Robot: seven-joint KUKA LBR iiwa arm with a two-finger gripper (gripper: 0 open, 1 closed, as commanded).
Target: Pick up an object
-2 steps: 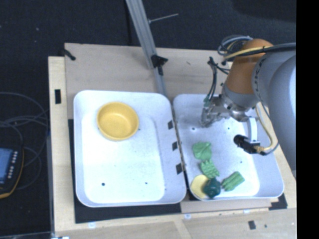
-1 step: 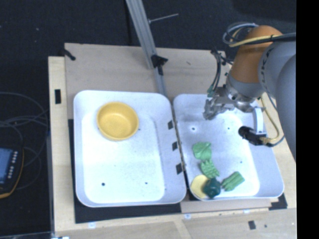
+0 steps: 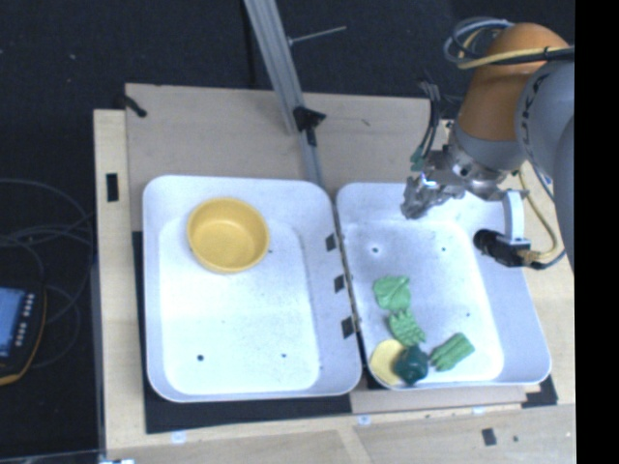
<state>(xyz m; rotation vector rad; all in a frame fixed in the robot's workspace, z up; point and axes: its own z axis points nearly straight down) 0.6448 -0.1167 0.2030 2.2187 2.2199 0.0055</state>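
Nothing looks picked yet: the gripper [image 3: 423, 201] hangs over the upper part of the right bin [image 3: 503, 288], right of frame centre, nothing visible in it, and I cannot tell how it is set. That bin holds green pieces [image 3: 398, 309] plus a small yellow cup [image 3: 387, 361] at its lower left, well apart from the gripper. The left bin [image 3: 232, 346] holds a yellow bowl [image 3: 227, 235].

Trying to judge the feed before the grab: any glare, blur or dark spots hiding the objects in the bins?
Camera view: bright, even light whitens the right bin floor near the gripper, which looks soft and hard to resolve; the green pieces and yellow bowl read clearly; surroundings beyond the bench fall into darkness.
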